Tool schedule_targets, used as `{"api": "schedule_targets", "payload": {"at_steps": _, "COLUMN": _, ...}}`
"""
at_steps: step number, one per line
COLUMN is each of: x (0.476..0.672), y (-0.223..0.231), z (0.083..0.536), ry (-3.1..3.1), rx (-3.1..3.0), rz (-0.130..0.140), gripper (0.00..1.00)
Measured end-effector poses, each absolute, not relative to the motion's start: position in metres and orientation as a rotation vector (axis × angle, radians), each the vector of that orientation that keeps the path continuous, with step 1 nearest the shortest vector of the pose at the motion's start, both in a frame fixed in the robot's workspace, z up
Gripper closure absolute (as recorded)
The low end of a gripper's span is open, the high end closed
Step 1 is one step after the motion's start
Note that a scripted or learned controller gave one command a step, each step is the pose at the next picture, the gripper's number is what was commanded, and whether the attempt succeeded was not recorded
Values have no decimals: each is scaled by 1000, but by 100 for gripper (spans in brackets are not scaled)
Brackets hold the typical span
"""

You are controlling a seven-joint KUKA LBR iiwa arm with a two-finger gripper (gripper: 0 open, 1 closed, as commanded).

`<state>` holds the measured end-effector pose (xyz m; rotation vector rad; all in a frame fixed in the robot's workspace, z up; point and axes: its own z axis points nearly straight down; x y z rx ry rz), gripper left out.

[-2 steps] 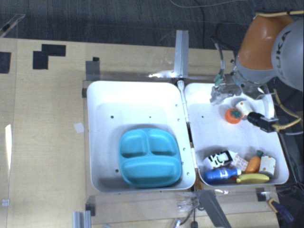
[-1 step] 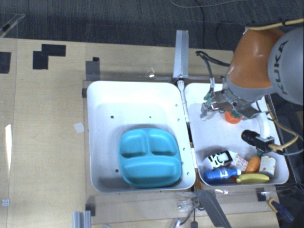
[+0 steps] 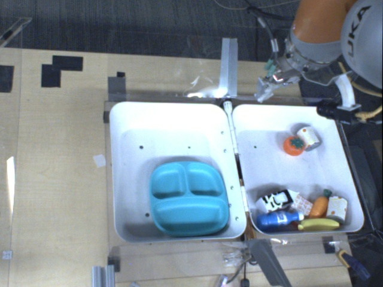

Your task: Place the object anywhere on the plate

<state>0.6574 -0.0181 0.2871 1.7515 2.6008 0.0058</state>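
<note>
Two shallow white bins sit side by side on the pale wooden table (image 3: 54, 178). Left bin (image 3: 128, 130): a blue divided plate (image 3: 189, 197) lies flat toward the near side, three compartments, two small ones on the far side and one long one on the near side, nothing on it. Right bin (image 3: 263, 136): a small orange-and-white object (image 3: 301, 141) lies alone in the far-right part, well apart from the rest. Along the near wall, a cluster packed close together: a black-and-white item (image 3: 275, 200), a blue bottle (image 3: 279, 220) on its side, a yellow banana (image 3: 319, 224) just to its right, an orange carrot-like piece (image 3: 319, 206) behind the banana, and a white block (image 3: 337, 208) at the near-right corner. Arm (image 3: 326, 11) enters at far right, orange band visible above the wrist. Gripper (image 3: 267, 88) hangs above the far rim of the right bin, near the divider between bins, clear of all objects. Nothing seen between its fingers; whether it is spread or closed, cannot tell at this angle. Cables trail behind the wrist.
</note>
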Motion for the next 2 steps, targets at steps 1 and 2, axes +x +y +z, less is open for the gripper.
{"api": "schedule_targets", "payload": {"at_steps": 1, "x": 607, "y": 38, "z": 233, "ry": 2711, "rx": 1581, "rz": 4, "gripper": 100}}
{"api": "schedule_targets", "payload": {"at_steps": 2, "x": 561, "y": 44, "z": 295, "ry": 2837, "rx": 1332, "rz": 7, "gripper": 100}}
